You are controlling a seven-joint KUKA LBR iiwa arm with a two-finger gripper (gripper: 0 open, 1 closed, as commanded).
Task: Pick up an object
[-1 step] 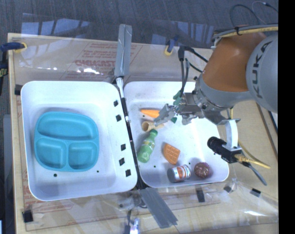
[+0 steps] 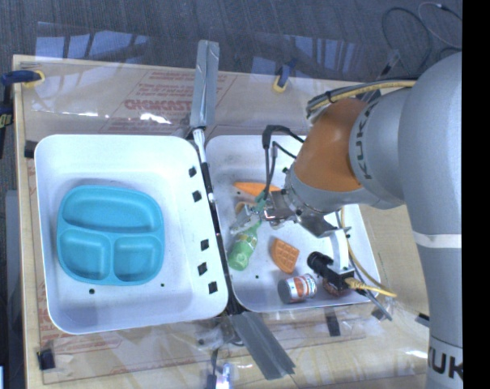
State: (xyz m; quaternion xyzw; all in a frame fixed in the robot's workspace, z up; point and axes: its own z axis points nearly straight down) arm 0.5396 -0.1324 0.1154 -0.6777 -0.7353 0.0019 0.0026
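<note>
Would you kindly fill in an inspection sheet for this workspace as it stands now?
Surface: bench under clear sheeting, bearing the left bin and right bin side by side.
Job's things: the right bin holds a green bottle, an orange carrot-shaped piece, an orange waffle-like piece and a small can lying on its side.
Clutter: blue divided plate in the left bin.
Grippers: gripper low in the right bin, just above the green bottle.
Cables: black cable looping beside the wrist; yellow cable along the arm.
Surroundings: blue clamp at the bench's far-left corner; dark carpet beyond.
</note>
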